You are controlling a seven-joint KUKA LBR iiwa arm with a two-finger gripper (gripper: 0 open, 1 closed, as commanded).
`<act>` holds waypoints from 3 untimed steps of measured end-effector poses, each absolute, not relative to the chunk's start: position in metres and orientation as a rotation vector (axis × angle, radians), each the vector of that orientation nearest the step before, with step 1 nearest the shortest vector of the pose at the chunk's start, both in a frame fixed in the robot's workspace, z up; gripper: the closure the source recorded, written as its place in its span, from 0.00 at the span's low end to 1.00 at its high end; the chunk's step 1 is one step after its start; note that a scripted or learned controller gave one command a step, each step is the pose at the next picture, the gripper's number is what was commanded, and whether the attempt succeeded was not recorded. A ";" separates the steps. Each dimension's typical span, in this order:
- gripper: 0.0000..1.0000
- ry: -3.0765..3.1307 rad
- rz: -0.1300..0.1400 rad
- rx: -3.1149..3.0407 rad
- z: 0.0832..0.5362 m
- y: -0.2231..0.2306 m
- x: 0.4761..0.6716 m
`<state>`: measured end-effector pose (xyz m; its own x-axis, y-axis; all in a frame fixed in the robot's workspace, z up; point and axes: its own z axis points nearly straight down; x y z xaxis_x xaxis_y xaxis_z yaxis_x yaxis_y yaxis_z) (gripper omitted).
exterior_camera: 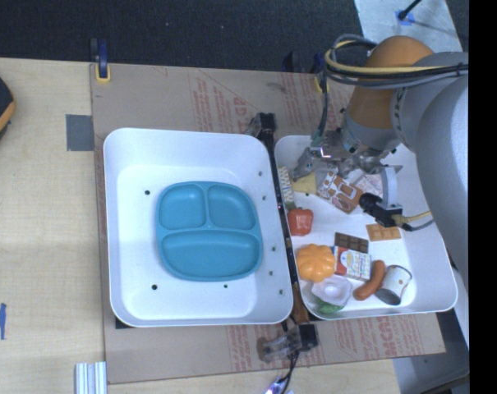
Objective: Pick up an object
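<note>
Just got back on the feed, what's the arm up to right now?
The arm is reaching into the far end of the right bin, its tool low over a pile of small packets. Whether it has caught anything can't be seen. An orange pepper, a sausage and a can lie at the near end. The left bin holds a blue tray.

— What sits in the left bin point(125, 220)?
— A blue divided plate point(209, 229), lying flat near the middle (three compartments, two small above one wide).
— And around the bins?
— Brown cardboard point(190, 97) lies under both, on a pale wooden bench point(34, 220). A grey tape square point(79, 131) lies just beside the left bin's far corner, and a blue clamp point(101, 58) grips the cardboard's far edge.
</note>
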<state>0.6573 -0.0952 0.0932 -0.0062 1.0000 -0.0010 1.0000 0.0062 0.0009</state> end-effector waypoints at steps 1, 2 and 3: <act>0.00 2.227 -0.003 2.220 0.093 -0.156 0.637; 0.00 2.230 -0.003 2.218 0.092 -0.167 0.574; 0.00 2.225 0.004 2.211 0.094 -0.168 0.660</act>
